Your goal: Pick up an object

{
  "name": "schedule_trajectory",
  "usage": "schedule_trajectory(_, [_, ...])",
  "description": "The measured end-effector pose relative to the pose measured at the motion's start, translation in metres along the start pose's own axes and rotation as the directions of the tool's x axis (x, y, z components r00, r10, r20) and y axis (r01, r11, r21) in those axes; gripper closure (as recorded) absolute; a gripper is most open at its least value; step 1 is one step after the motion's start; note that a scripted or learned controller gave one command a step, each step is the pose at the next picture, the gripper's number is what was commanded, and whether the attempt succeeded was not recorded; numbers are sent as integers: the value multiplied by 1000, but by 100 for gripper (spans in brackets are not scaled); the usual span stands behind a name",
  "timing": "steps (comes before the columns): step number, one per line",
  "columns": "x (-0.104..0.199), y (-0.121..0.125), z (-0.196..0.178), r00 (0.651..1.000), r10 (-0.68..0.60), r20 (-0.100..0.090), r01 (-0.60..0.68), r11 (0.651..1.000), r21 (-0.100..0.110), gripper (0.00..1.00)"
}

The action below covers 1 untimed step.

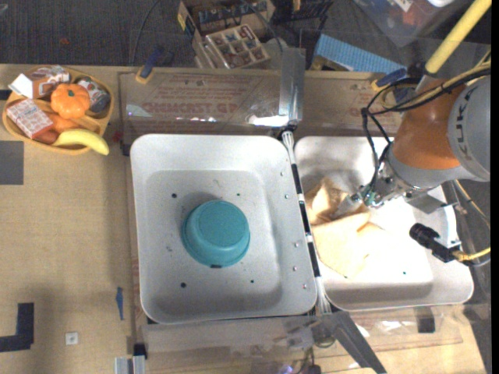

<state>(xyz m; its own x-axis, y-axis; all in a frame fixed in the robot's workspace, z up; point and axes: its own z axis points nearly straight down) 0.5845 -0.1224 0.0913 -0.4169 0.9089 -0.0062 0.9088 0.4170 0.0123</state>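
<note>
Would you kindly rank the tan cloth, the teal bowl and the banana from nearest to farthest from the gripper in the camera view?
1. Tan cloth: in the right bin, right beside the gripper.
2. Teal bowl: upside down in the middle of the left bin, across the divide.
3. Banana: in the basket of play food at the bench's far left.

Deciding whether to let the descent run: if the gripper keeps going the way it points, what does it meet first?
Probably the tan object in the right bin: the gripper points down and left at its edge. Depth is hard to judge from above.
</note>
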Motion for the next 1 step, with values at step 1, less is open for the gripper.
schedule_trajectory(1, [-1, 1, -11, 1000, 4, 1, -4, 1000, -5, 100])
